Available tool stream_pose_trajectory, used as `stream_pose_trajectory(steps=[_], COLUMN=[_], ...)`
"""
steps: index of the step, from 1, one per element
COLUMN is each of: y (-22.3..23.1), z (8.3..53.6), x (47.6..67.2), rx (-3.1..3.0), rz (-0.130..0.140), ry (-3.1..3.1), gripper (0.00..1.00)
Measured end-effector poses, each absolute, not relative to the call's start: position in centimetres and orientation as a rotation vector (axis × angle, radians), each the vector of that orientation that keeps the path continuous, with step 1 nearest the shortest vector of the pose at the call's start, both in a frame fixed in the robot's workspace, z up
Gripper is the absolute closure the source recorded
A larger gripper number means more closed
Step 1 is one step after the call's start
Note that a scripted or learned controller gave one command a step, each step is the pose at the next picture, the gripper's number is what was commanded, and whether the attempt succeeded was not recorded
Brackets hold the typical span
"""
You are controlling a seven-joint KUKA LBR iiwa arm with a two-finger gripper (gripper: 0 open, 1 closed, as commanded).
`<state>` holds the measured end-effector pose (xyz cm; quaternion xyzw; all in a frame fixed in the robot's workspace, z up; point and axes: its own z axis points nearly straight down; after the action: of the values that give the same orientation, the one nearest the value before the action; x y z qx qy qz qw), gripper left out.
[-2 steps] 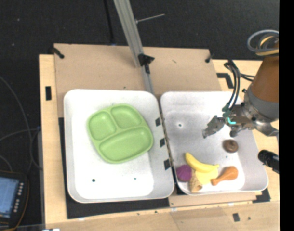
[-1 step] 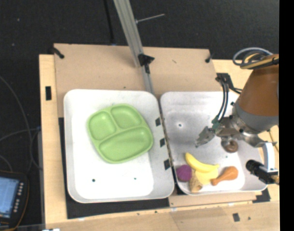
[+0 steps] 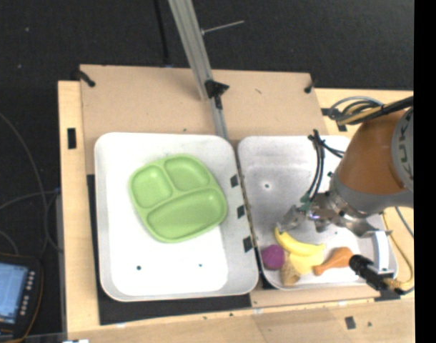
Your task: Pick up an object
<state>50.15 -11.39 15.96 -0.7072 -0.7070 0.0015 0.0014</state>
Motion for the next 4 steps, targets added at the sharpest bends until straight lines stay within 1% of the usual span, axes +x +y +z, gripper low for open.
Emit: stream_pose_trajectory(steps=[1, 2, 3, 4], y=[-11.5, -11.5, -10.8, -10.9], z=[10.7, 12.1, 17.8, 24.2], x=[50.1, 50.4, 51.0, 51.0], rx=[-2.22, -2.23, -2.221, -2.223], rz=[0.005, -0.005, -0.007, -0.008], ry=[-2.218, -2.218, -2.231, -2.232], gripper=[0.0, 1.0, 1.0, 1.0])
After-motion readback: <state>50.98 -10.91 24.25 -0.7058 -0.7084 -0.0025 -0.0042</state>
